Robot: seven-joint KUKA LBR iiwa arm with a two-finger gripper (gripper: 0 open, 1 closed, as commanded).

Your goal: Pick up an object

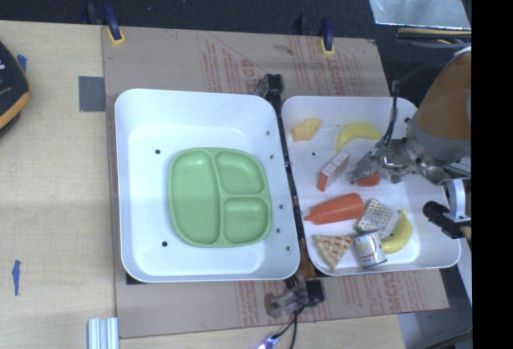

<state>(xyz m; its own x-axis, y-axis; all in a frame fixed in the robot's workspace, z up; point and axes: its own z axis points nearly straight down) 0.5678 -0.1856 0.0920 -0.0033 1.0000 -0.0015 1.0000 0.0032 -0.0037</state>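
My gripper (370,169) is low over the middle of the right bin (433,259), with the grey and orange arm (442,111) reaching in from the right. A small red object (369,178) lies right under the gripper's tip, partly hidden by it. Just left of it lies a red and white box (333,171). An orange carrot (335,208) lies below that. Also in this bin are a yellow banana (358,131), a pale yellow chunk (304,128), a checked cracker (374,217), a second banana (398,233), a small can (368,249) and a triangular slice (332,246).
The left bin (136,179) holds a green divided plate (218,196). A black divider strip (284,171) runs between the bins. Blue clamps (326,33) pin the cardboard at the back. A black and orange device (10,87) sits at the far left.
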